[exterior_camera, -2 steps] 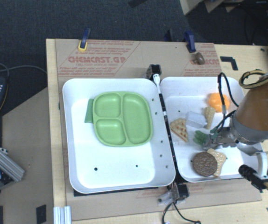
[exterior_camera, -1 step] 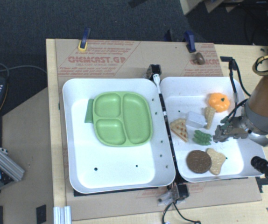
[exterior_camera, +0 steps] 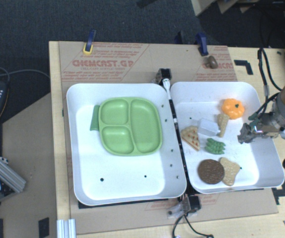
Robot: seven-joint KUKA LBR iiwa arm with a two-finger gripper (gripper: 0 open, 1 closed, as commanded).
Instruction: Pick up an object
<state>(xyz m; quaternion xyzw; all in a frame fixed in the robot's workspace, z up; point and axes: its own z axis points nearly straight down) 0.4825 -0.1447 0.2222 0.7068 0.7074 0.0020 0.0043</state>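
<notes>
The left bin [exterior_camera: 83, 148] has bare floor around the green plate [exterior_camera: 130, 125]. The right bin [exterior_camera: 251, 155] is crowded left of centre (food pieces [exterior_camera: 211, 171] close together), with bare floor along its right side.

Both white bins [exterior_camera: 83, 148] look like smooth, slightly glossy plastic; the green divided plate [exterior_camera: 130, 126] a matt plastic; the surface [exterior_camera: 132, 61] beneath them raw brown cardboard-like board with red print

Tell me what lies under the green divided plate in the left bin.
A darker green flat piece pokes out from beneath the green divided plate at its left edge, on the left bin floor. How far it extends underneath is hidden by the plate.
</notes>
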